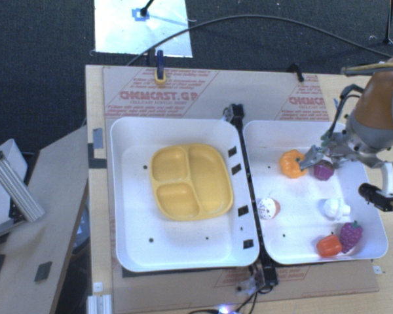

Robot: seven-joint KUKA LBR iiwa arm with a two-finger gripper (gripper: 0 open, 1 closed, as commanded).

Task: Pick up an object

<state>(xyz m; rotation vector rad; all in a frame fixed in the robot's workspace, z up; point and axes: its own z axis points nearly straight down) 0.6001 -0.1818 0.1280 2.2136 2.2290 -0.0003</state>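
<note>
The right bin point(295, 250) holds several small toys. An orange pepper-like toy point(291, 163) lies near its back left, and a small purple toy point(324, 171) sits just right of it. My gripper point(312, 160) reaches in from the right and hangs low between these two, its tip next to the orange toy and partly over the purple one. Whether anything is gripped is hidden. A white and red toy point(268, 207) lies by the bin's left wall. A white toy point(334, 208), a purple berry toy point(351, 235) and an orange-red toy point(329, 245) lie toward the front right.
The left bin point(128, 195) holds a yellow divided plate point(190, 180). A black-clipped divider point(245, 188) runs between the bins. A black part of the arm point(378, 197) juts over the right bin's right rim.
</note>
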